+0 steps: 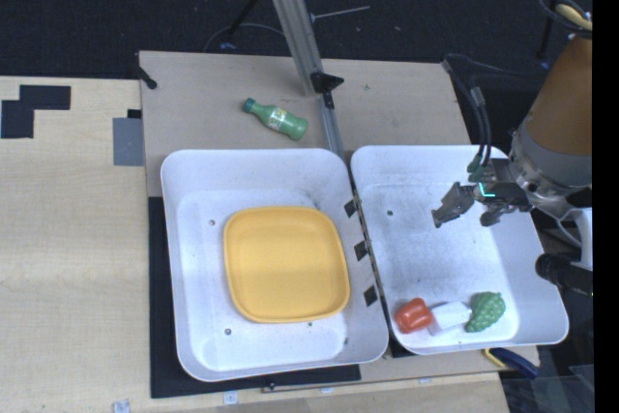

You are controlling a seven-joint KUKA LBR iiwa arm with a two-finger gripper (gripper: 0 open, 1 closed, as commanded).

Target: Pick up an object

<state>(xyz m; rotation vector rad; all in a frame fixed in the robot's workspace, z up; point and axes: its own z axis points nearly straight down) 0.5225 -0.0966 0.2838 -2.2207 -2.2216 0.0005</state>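
My gripper (pixel 472 209) hangs open over the right side of the right bin (pixel 406 179), with nothing between its two dark fingers. Near that bin's front edge lie a red pepper-like toy (pixel 414 314), a small white block (pixel 450 316) and a green broccoli-like toy (pixel 486 310), close together. They sit well below and in front of the gripper. A yellow square plate (pixel 285 262) lies flat in the left bin (pixel 189 208).
A green bottle (pixel 276 118) lies on its side on the bench behind the left bin. A slanted metal rail (pixel 295 14) rises from between the bins at the back. Black clips (pixel 360 247) mark the divide between the bins.
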